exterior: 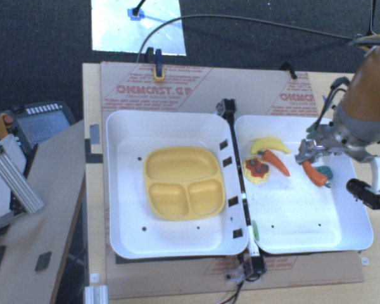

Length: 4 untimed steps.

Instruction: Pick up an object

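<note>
Far to the left of the end effector (309, 152) lay a yellow divided tray (180, 182). Just below the end effector was an orange carrot (315, 173), probably light, stiff and smooth, best taken at its middle. Whether the end effector was open, I cannot tell. The cardboard (155, 88) read "CHEMCAST".

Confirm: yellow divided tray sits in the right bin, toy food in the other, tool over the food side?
Not quite. The camera view shows the yellow divided tray in the left bin. The toy food, banana and carrots, lies in the right bin, with the tool over that side.
</note>
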Available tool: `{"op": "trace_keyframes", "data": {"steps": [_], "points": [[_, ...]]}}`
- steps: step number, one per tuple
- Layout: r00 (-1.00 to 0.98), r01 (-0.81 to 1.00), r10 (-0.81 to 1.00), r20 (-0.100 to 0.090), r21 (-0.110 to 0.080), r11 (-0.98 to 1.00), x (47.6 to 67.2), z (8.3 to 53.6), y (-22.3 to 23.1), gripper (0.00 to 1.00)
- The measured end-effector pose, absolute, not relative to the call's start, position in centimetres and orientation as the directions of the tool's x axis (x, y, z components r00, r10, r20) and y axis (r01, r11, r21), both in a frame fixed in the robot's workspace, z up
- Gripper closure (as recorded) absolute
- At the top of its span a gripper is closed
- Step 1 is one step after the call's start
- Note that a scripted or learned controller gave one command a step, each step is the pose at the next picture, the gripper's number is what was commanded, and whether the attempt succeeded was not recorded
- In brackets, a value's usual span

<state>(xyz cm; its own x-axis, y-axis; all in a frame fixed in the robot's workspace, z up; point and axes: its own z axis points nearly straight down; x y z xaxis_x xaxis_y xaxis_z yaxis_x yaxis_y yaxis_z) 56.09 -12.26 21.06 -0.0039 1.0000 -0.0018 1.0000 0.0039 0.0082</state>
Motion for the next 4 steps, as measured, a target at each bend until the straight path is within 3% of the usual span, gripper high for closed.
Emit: {"op": "trace_keyframes", "data": {"steps": [4], "points": [[-0.009, 1.0, 1.0, 0.003, 0.004, 0.009, 62.7, 22.3, 7.3, 1.0]]}}
